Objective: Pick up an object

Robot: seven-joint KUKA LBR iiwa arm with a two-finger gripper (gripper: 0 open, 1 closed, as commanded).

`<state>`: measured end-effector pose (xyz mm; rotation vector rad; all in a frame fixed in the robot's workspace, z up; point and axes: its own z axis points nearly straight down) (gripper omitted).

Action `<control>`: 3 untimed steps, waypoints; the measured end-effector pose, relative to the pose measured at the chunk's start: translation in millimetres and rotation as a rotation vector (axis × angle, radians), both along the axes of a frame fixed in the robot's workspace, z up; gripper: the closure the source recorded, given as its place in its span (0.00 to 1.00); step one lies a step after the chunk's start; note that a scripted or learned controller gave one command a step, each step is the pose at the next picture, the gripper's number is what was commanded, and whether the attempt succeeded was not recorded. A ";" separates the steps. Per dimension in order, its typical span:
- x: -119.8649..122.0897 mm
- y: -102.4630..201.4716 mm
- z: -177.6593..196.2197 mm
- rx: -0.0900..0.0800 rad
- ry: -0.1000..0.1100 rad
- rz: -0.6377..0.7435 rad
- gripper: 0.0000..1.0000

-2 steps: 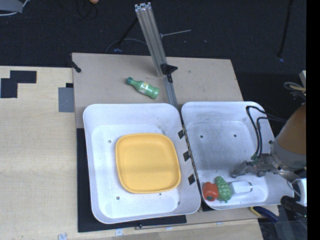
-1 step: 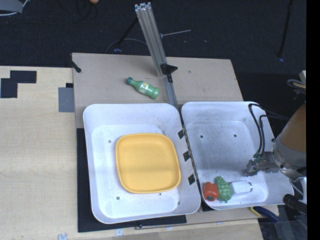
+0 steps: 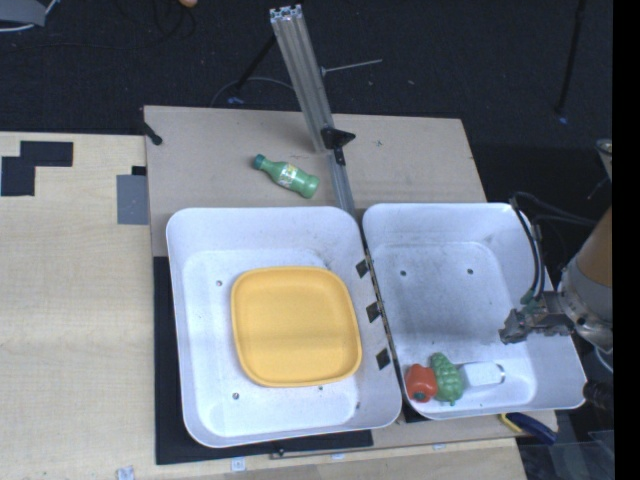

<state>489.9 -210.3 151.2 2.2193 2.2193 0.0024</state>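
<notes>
Even overhead light, soft focus, dark surroundings, faint shadows.

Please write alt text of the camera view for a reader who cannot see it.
The pincer sits at the right bin's right side, above a red and green toy and a white piece. A yellow plate lies in the left bin; a green bottle lies behind.

Both my bins white: left bin (image 3: 195, 268), right bin (image 3: 450, 230). Plate (image 3: 296, 325) plain yellow, no pattern. Bottle (image 3: 286, 176) green, pale label band. Red object (image 3: 421, 382) beside bumpy green object (image 3: 448, 378). White piece (image 3: 484, 374). Bench board (image 3: 410, 158) plain tan. My gripper (image 3: 518, 326) dark grey.
</notes>
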 end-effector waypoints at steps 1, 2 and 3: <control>4.9 0.5 42.5 0.000 0.000 0.000 1.00; 5.4 0.0 76.8 0.000 0.001 0.000 1.00; 4.6 47.5 85.1 0.001 0.003 0.003 1.00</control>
